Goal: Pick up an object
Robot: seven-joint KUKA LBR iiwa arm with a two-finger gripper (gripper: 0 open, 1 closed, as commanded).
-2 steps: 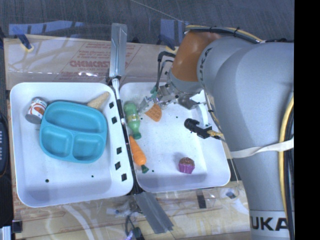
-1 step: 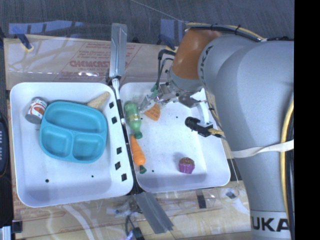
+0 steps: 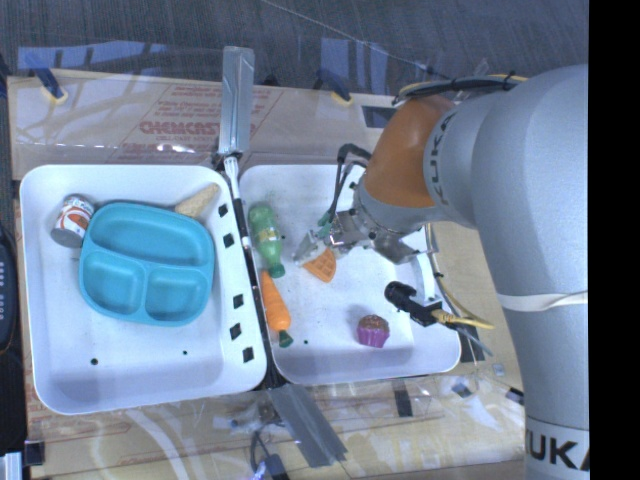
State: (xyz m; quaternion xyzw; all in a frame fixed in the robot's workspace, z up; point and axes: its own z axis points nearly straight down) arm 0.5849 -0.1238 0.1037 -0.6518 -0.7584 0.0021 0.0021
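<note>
Nothing looks lifted yet: the gripper [image 3: 322, 236] hovers low in the right bin [image 3: 440, 363], just at ten o'clock of the orange wedge [image 3: 321, 265], which lies on the floor. Whether it is clenched or released, I cannot tell; the grasp and lift seem still to come.

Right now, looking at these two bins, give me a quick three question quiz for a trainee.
1. True or false: the blue divided tray lies in the left bin.
2. Which item lies nearest the claw? A) purple cupcake B) orange wedge C) can
3. Fill in: the carrot lies along the right bin's ____ wall, below the green bottle.

Key: 1 true; 2 B; 3 left.
</note>
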